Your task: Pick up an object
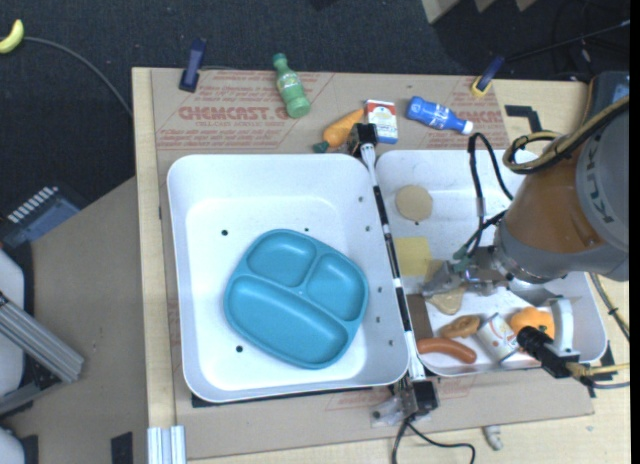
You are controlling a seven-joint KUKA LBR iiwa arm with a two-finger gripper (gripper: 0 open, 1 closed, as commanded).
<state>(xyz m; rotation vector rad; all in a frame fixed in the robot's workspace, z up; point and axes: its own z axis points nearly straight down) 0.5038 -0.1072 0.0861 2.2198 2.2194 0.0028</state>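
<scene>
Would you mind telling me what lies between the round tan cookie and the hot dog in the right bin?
In the camera view, between the round cookie and the hot dog lie a pale yellow square and a tan food piece by the gripper.

Behind the two white bins (pixel 190 282), on the cardboard sheet (pixel 240 107): a green bottle (pixel 292 87), a blue bottle (pixel 438 115), a small carton (pixel 381 120), and two blue clips (pixel 191 65).

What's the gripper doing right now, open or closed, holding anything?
Gripper: low in the right bin, among the food items; grip state cannot be told.
</scene>
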